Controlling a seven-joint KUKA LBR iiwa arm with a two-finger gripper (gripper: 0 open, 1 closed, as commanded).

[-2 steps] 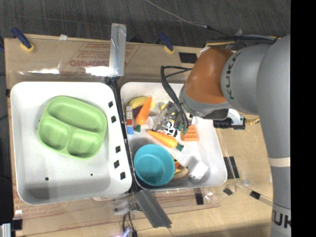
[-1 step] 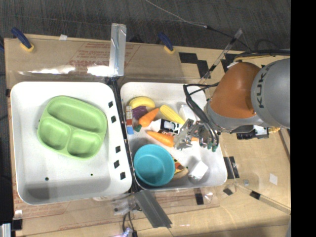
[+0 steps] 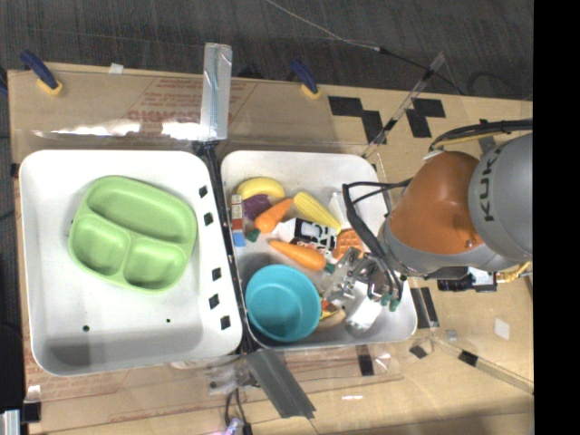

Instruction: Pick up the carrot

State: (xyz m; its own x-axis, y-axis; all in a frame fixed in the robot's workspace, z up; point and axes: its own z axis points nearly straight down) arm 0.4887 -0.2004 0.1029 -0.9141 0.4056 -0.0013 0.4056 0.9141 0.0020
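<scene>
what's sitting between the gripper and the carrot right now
Nothing visible lies between them. The gripper is low in the right bin, right beside the carrot, whose right end nearly meets it. The blue bowl sits just below the carrot, and a black-and-white item just above it, crowding the sides.

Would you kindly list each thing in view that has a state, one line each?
carrot: lying flat in the right bin, not lifted.
blue bowl: upright, open side up, in the right bin.
green plate: right side up in the left bin, compartments bare.
hand: low over the right bin's near right corner, beside the carrot; grip unclear.
banana: lying at the right bin's far side.
</scene>
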